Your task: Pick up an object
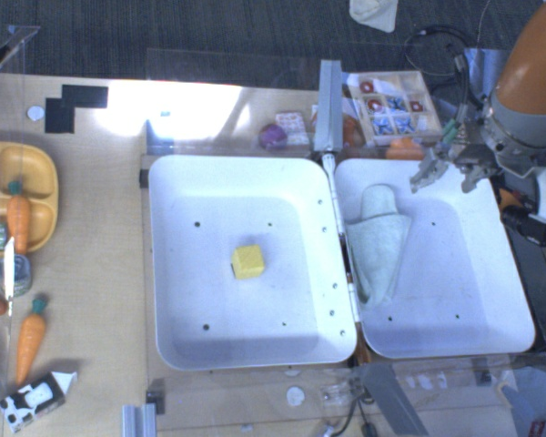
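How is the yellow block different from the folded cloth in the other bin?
The yellow block is small, bright and boxy; the folded cloth is bigger, pale and soft-looking. The block sits mid-bin in the left bin; the cloth lies along the right bin's left side. Both lie untouched.

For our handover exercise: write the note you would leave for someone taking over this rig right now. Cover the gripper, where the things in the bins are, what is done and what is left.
Gripper: fingers spread open, holding nothing, above the top edge of the right bin.
Things: a yellow block lies near the middle of the left bin. A pale cloth lies in the right bin, along its left side, below and left of the gripper.
Done: nothing picked yet; both things rest on the bin floors.
Left: lower onto one thing, close on it and lift. The cloth is the nearer one.
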`<state>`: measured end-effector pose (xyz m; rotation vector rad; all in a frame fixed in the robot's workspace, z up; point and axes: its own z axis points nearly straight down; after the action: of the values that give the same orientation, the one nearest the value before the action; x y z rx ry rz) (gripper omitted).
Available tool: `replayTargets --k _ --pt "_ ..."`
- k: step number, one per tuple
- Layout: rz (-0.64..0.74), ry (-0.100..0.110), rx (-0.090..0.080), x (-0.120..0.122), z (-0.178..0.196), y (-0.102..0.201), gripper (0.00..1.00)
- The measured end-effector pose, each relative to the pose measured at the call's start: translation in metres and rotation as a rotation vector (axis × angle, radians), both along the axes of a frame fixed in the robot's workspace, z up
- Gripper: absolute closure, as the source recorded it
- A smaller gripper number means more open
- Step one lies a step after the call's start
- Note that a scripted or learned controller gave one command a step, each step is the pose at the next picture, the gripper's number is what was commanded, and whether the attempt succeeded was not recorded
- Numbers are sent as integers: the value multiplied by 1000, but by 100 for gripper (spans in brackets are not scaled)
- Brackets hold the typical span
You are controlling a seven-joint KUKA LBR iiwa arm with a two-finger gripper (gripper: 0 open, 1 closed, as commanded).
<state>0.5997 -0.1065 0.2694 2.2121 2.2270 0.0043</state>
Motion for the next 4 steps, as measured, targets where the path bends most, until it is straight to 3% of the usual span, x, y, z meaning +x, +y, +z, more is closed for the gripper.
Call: replayTargets --k 1,2,3,4 --pt "48 3 0 57 -154 10 0" --pt "-18 -4 -2 54 -129 -58 0" --pt "-191 -10 1 17 -179 1 0" --pt "-63 -5 -1 34 -124 -47 0"
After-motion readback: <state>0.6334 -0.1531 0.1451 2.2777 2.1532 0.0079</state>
